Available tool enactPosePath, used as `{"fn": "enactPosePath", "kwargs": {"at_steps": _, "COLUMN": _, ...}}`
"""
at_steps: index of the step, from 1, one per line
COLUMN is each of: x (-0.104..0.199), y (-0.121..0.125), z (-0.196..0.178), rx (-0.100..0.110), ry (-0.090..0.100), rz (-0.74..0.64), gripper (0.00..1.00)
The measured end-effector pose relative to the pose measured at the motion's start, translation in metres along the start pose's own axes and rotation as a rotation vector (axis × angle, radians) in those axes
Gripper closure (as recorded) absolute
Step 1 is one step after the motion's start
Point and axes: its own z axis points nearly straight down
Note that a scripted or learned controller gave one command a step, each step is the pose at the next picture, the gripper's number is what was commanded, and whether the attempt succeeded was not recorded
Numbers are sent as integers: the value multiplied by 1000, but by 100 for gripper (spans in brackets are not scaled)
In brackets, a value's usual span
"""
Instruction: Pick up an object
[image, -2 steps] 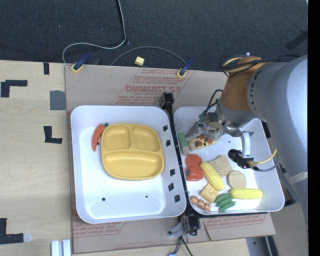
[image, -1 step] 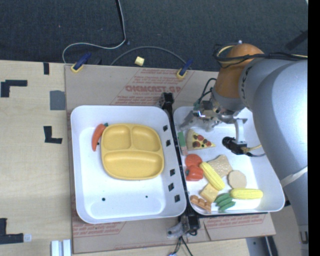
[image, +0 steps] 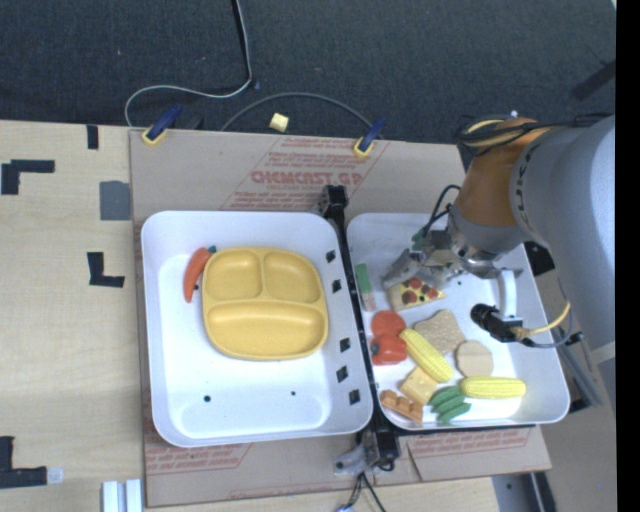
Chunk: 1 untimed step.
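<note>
My gripper (image: 418, 266) hangs low over the upper middle of the right bin (image: 545, 400), just above a small pizza slice (image: 417, 292). Below it lies a heap of toy food: a red tomato (image: 388, 336), a yellow corn piece (image: 427, 353), a slice of bread (image: 441, 326), a tan round biscuit (image: 474, 357), a corn cob (image: 492, 387), green pea pods (image: 451, 403) and a cheese wedge (image: 418, 383). Nothing can be seen held in the gripper. The arm's grey and orange wrist (image: 495, 195) covers the bin's upper right part.
The left bin (image: 170, 400) holds a yellow divided plate (image: 265, 300) with an orange carrot (image: 195, 272) beside its left edge. A black divider (image: 345, 300) runs between the bins. A small green piece (image: 362, 283) lies by the right bin's left wall. Cables trail behind the bench.
</note>
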Motion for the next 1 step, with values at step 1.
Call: {"fn": "enactPosePath", "kwargs": {"at_steps": 1, "x": 34, "y": -42, "z": -3, "rx": -14, "ry": -12, "rz": 4, "gripper": 0}}
